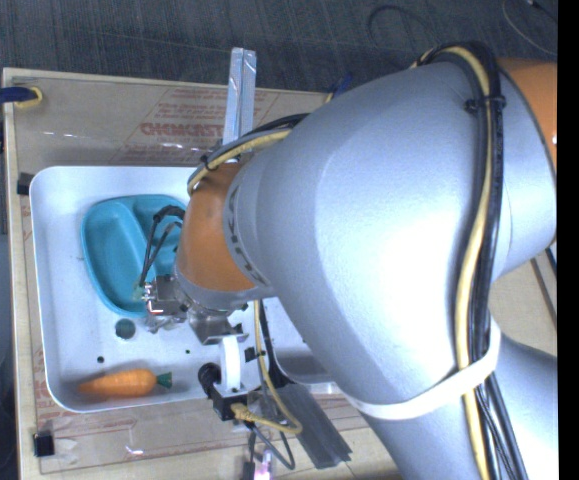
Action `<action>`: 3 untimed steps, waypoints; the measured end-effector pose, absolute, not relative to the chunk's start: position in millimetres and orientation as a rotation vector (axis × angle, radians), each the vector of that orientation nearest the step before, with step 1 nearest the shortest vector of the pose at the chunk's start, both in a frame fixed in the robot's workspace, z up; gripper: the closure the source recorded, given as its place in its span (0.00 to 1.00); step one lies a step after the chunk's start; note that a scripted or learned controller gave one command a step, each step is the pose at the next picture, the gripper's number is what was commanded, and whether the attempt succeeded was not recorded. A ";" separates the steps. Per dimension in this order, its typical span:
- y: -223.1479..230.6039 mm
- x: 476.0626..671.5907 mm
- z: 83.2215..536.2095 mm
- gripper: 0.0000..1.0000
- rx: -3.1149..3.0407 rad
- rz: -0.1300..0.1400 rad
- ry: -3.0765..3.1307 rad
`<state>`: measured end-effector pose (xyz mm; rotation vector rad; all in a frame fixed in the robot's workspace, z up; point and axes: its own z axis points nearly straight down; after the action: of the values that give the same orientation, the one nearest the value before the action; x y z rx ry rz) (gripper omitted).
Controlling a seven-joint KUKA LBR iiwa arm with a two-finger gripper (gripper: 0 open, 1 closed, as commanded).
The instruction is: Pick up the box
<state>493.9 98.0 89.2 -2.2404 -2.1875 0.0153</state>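
Box [112,253]: lying in the left bin [53,298], long axis running up-down the view.
Look: teal, rounded, arm [369,228] partly covering it.
Jaws: cannot tell.

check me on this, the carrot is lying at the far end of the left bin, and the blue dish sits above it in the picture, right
Not quite. In the camera view the carrot lies at the near end of the left bin, by its bottom edge, not the far end. The blue dish does sit above it in the picture.
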 end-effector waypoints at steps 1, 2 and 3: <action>96.8 494.4 89.2 0.00 -2.243 0.016 -2.188; 103.0 543.1 86.1 0.00 -2.146 0.026 -2.273; 103.8 540.5 93.3 1.00 -2.132 0.040 -2.276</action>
<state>540.5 103.8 93.3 -2.1319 -2.2762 0.0395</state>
